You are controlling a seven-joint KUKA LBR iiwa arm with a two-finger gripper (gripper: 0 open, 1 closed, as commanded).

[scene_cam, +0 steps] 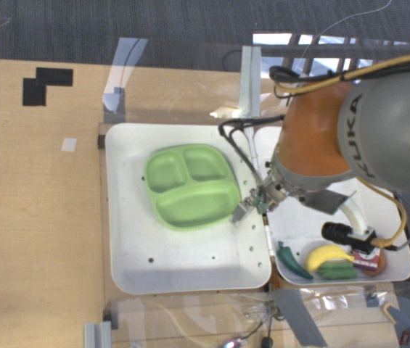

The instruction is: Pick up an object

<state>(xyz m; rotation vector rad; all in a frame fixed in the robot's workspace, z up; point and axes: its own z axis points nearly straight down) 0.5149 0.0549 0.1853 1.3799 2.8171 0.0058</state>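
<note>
One green three-compartment plate (190, 185) lies flat; gripper (250, 206) at its rim, grip unreadable

The bulky grey cylindrical arm link (397, 133) bears dark "KUKA" lettering (355, 142) on its side. Next toward the tool comes a broad glossy orange band (313, 138). Thin black cables (242, 142) loop just beside the small metal two-finger gripper (250, 207).
</note>
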